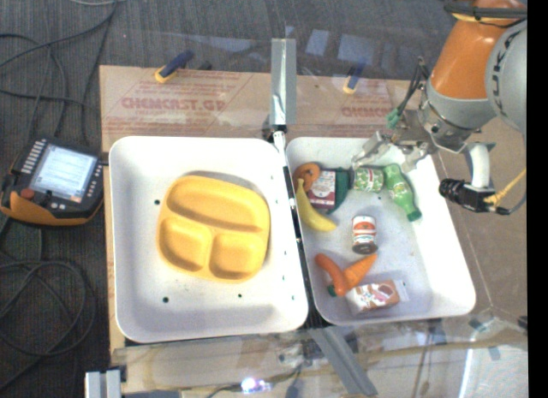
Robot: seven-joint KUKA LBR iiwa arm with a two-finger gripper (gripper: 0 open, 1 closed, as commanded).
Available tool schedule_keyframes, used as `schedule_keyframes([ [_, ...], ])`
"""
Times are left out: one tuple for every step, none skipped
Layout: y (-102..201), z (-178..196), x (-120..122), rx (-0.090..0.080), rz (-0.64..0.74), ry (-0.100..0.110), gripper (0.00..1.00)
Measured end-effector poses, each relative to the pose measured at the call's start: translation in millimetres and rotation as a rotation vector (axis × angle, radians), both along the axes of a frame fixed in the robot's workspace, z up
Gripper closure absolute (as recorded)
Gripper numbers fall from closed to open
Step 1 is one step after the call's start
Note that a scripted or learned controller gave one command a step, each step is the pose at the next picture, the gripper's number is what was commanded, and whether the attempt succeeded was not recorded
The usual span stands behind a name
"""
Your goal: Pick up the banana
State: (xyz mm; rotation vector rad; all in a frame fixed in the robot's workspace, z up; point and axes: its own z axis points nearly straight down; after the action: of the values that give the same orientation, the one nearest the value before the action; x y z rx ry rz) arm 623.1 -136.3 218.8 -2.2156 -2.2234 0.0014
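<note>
While lying lengthwise along right bin left wall: banana, lower-left of end effector; finger state indeterminable.

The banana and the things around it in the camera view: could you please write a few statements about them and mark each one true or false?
1. The banana lies in the right bin. True.
2. The yellow tray sits in the right bin. False: it is in the left bin.
3. The gripper is above the green bottle. True.
4. The banana lies at the right bin's right wall. False: it lies along its left wall.
</note>
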Motion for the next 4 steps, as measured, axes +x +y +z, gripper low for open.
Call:
schedule_keyframes([
  [-51.1, 54.8, 12.0, -0.005, -0.235, -0.001, 0.0],
  [23.1, -21.0, 38.4, -0.003, -0.176, 0.001, 0.0],
  [12.7, -116.4, -0.7, -0.002, 0.094, -0.016, 0.0],
  [36.9, -127.5, -59.4, -0.006, 0.002, -0.02, 0.0],
])
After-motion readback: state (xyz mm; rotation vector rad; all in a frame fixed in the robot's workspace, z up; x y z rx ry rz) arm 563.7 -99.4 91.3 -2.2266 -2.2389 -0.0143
